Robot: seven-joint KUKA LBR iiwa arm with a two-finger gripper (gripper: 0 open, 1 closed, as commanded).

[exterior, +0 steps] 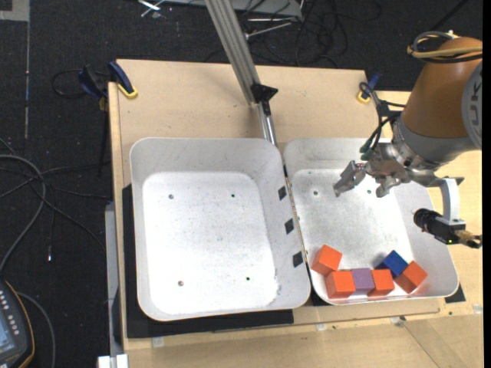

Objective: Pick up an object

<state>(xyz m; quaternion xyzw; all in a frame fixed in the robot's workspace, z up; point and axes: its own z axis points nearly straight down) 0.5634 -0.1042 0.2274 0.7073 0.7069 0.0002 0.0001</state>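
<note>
Several small blocks lie along the front wall of the right bin (307, 163): an orange block (327, 258), an orange block (341, 284), a lilac block (362, 280), another orange block (382, 281), a blue block (395, 262) and an orange block (412, 276). My gripper (367, 181) hangs over the far half of the right bin, well behind the blocks. Its two fingers are spread apart with nothing between them.
The left bin (138, 205) stands beside the right one, its floor bare white. A metal pole (234, 41) slants down from the top to the seam between the bins. Clamps sit at the bench's far corners (123, 83).
</note>
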